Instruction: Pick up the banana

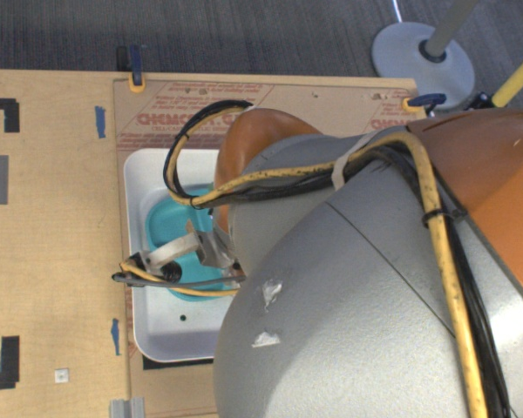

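Where arm dips, hand (211, 249) over bin (150, 174).

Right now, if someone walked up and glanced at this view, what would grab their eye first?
The grey arm would, since it bulks across the right and bottom of the view, with an orange band near the middle and yellow and black cables running along it. Next is the white bin at left centre, where a teal object lies partly under the arm's end.
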Robot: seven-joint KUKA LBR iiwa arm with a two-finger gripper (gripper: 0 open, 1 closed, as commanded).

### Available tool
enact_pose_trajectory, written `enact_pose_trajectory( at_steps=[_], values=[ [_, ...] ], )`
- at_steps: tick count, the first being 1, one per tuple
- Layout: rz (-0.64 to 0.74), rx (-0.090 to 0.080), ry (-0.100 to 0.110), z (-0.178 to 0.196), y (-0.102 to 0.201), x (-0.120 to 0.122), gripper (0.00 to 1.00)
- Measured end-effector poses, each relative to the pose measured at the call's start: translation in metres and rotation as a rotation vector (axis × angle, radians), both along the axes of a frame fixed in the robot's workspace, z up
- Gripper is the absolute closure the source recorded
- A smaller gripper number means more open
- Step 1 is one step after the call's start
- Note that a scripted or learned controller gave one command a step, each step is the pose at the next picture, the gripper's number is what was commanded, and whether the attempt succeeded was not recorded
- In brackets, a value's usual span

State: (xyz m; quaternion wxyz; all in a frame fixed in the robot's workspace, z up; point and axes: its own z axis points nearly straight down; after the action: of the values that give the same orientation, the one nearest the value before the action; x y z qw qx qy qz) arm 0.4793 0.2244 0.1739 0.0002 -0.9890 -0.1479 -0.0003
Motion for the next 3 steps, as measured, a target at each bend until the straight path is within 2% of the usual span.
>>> enact_pose_trajectory(
  at_steps=[1, 2, 3],
  values=[
    [-0.006, 0.0, -0.001, 0.01, -0.002, 0.002, 1.0],
    [0.033, 0.0, 0.0, 0.007, 0.0, 0.076, 1.0],
    [0.033, -0.001, 0.0, 0.007, 0.0, 0.076, 0.0]
  ],
)
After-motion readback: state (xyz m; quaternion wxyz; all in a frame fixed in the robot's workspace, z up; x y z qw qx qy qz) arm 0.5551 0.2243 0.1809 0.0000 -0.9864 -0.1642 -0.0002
